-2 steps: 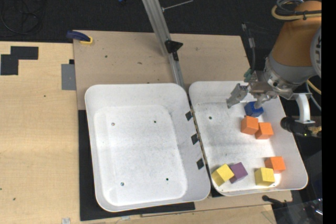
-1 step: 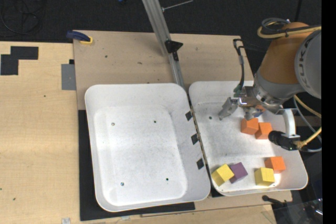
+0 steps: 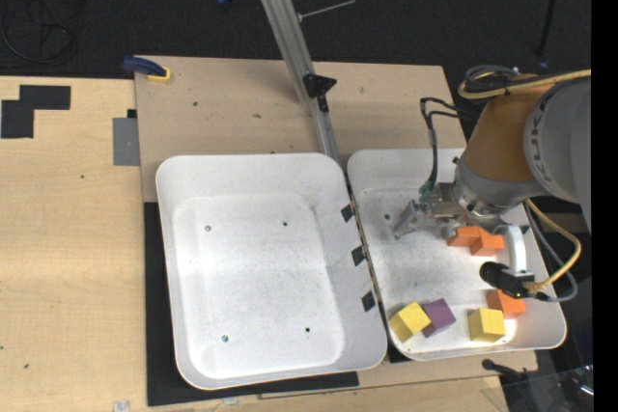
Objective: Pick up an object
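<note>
Here, fingers (image 3: 417, 215) low in rt bin (image 3: 386, 171), maybe empty, orange block (image 3: 470, 239) beside.

Grey arm (image 3: 541, 145) reaching from right, pincer (image 3: 410, 217) low.

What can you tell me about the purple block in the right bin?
The purple block is a small cube-like piece, matte, perhaps foam or wood. It lies near the front edge of the right bin, turned at an angle to the wall. A yellow block touches its left side. The gripper is well away from it.
</note>
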